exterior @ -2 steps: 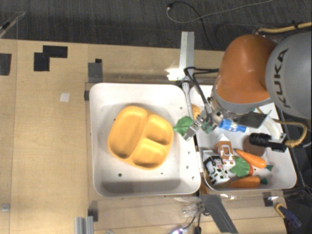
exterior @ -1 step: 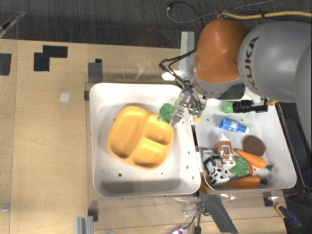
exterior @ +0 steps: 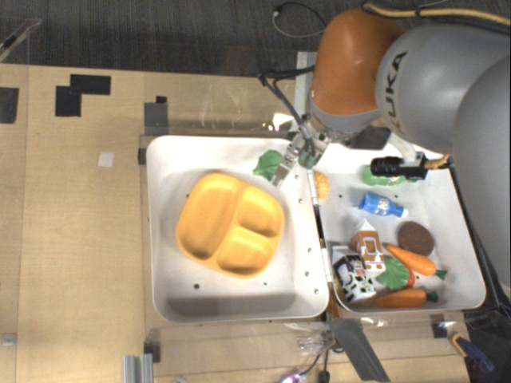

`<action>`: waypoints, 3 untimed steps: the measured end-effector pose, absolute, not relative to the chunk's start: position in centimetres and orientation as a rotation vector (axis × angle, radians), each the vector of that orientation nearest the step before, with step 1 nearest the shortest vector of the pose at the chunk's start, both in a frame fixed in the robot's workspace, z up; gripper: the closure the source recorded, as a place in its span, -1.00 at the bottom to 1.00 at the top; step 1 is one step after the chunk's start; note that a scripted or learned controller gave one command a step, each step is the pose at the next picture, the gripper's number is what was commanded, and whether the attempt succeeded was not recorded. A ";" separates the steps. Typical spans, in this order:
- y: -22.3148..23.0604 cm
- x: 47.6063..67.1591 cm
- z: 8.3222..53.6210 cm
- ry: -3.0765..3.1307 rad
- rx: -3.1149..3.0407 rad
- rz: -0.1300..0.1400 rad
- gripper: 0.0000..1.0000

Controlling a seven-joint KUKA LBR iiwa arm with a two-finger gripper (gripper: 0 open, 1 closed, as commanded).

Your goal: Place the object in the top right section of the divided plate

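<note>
Bench, left white bin [exterior: 160, 238]: two-finger gripper [exterior: 289, 159] clasping green leafy toy [exterior: 268, 164]; lower squarely over yellow divided plate [exterior: 230, 223], top-right section.

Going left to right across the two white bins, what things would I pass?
Yellow divided plate → green toy → gripper → black-and-white cow toy → blue bottle → brown round cookie.
</note>
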State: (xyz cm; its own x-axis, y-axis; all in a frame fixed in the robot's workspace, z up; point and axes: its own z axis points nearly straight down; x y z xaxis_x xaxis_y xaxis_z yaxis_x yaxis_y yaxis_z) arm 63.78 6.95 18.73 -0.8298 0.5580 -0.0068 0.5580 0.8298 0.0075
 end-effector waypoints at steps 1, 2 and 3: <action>7.1 59.3 18.6 3.089 0.537 0.005 1.00; 0.8 60.9 18.7 3.126 0.193 0.003 1.00; 0.8 60.9 18.7 3.126 0.194 0.004 -1.00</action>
